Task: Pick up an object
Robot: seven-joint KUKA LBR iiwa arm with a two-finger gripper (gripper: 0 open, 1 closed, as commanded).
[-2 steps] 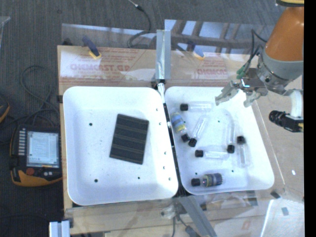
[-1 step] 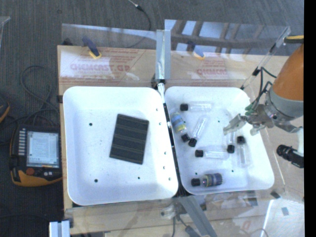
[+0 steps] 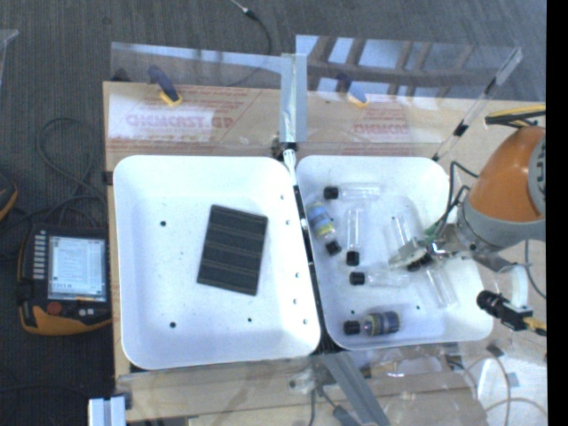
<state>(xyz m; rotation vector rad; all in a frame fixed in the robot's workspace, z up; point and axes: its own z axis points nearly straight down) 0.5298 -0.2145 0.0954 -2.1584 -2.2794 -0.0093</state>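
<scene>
Two shallow white bins sit side by side on the counter (image 3: 124, 114). Left bin (image 3: 142, 309) holds one dark ribbed rectangular pad (image 3: 232, 249), lying flat near the middle, tilted slightly. Right bin (image 3: 417, 171) holds a scatter of small clear vials w/ black caps: one near the top, lying on its side w/ cap at left (image 3: 353, 190); one roughly upright-looking tube in the middle (image 3: 353, 236) w/ its cap at the lower end; another lying across the lower middle (image 3: 377, 278). A vial w/ a blue-and-yellow label (image 3: 320, 221) lies by the bin's left wall, close to the divide between bins. A darker vial w/ black cap (image 3: 376, 323) lies along the bin's front edge, well apart from the rest. Arm (image 3: 506, 193) reaches in from the right, orange band above the wrist, grey body below. Gripper (image 3: 415, 256) is low over the right half of the right bin, just beside a cluster of clear vials (image 3: 401, 232); one more clear vial (image 3: 439, 288) lies just below and right of it. Gripper state: cannot tell, the tip is too small and mixed w/ clear plastic to read. Can't tell if any vial is touching it. Off the counter at left, a handheld control pendant (image 3: 64, 278) w/ a lit screen rests on the floor, cables looped around it.
</scene>
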